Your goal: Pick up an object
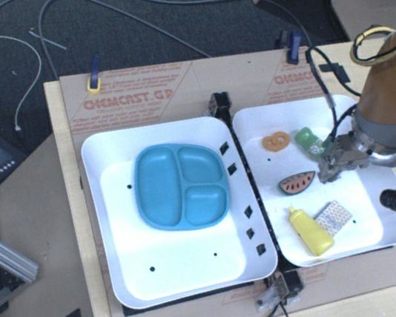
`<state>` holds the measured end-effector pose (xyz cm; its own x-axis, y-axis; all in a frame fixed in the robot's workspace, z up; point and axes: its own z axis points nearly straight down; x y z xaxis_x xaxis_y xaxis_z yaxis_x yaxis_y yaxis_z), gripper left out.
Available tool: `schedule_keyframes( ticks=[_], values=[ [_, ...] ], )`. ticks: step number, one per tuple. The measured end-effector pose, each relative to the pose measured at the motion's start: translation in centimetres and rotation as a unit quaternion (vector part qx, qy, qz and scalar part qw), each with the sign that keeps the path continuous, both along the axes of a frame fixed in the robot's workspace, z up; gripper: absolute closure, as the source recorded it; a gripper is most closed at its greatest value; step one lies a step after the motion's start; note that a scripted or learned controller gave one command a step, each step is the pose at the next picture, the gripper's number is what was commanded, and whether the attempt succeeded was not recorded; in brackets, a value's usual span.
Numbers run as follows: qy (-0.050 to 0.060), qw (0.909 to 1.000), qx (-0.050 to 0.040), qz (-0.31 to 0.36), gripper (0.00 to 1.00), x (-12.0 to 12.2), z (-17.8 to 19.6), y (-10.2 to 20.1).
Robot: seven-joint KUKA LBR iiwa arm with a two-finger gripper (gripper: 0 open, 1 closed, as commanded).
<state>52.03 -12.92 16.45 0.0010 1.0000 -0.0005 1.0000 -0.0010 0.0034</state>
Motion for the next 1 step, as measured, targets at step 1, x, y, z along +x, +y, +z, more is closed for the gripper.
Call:
schedule_keyframes(
  ticks=[1],
  values=[
    [-0.002, 1.0000, -0.0002, 0.002, 1.00, 0.99, 5.44, 0.65]
  ],
)
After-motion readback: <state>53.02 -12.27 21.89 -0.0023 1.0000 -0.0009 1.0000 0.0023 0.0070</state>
